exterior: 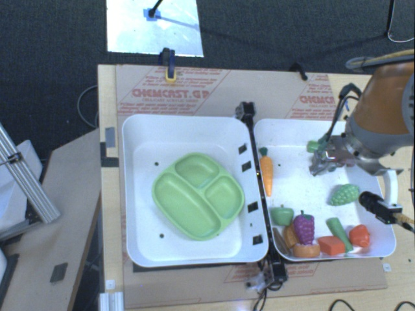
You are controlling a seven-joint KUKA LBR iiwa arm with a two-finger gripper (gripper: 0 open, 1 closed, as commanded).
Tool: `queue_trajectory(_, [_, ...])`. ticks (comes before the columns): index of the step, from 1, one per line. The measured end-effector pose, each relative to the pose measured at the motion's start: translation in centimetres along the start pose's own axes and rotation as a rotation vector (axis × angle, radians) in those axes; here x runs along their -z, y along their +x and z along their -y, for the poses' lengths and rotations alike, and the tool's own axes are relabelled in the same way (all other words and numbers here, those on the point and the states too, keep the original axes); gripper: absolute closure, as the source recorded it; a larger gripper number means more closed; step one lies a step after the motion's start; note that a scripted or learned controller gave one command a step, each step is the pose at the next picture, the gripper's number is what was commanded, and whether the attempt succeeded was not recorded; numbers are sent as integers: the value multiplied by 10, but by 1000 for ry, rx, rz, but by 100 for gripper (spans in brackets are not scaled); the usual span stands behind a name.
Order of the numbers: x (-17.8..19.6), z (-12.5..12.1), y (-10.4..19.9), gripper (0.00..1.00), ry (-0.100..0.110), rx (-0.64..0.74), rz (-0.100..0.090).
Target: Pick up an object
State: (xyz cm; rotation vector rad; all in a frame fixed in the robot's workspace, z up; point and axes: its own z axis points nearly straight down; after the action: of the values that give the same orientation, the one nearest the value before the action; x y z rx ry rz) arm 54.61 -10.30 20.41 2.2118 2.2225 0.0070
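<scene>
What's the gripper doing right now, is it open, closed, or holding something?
Gripper: cannot be told whether open or closed; it sits low in the right shallow white bin, with nothing visibly held.

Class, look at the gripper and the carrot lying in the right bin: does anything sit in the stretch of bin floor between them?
Nothing visible does. Bare white floor of the right bin separates the gripper from the carrot.
</scene>
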Motion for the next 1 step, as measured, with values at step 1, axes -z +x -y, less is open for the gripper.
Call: queue_trajectory(1, [22, -1, 0, 100, 3, 0, -1])
